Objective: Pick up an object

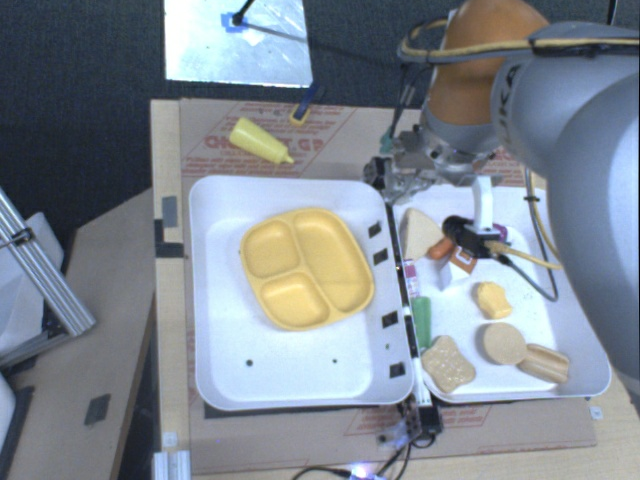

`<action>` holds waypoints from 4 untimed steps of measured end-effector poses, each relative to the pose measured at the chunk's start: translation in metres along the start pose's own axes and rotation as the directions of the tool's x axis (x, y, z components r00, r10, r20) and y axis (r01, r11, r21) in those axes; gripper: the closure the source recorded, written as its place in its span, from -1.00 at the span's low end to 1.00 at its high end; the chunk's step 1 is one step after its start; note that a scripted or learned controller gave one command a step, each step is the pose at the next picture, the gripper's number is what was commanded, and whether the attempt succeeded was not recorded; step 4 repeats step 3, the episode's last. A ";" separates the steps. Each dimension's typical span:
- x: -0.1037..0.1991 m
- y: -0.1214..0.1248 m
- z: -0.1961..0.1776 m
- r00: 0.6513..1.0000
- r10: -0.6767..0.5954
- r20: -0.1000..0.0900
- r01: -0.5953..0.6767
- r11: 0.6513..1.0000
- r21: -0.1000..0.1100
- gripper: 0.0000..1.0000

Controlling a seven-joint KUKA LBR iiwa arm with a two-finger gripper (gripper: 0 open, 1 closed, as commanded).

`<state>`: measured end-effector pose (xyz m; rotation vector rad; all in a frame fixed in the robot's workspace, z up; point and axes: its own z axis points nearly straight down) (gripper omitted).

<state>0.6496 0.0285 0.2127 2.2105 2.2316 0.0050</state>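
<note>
Two shallow white bins sit side by side: the left bin [215, 368] and the right bin [585, 373]. The left one holds one yellow plastic tray with three compartments [305, 266]. The right one holds about seven small toy food pieces, among them one pale wedge [420, 232], one green stick [423, 320], one tan toast slice [447, 364], one round tan disc [502, 343] and one bread roll [544, 364]. One yellow squeeze bottle [260, 140] lies on the cardboard at upper left.

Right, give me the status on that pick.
Nothing looks picked yet. The end effector hangs over the top left corner of the right bin, near the pale wedge. The toast slice, round piece and other food items lie in the bin. Grasping and lifting remain.
</note>
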 end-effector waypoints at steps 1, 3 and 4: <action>0.048 0.007 0.000 1.000 0.000 0.000 0.000 1.000 0.000 1.00; 0.072 0.012 -0.011 1.000 0.004 0.002 -0.004 1.000 0.000 1.00; 0.072 0.012 -0.011 1.000 0.004 0.002 -0.004 1.000 0.000 1.00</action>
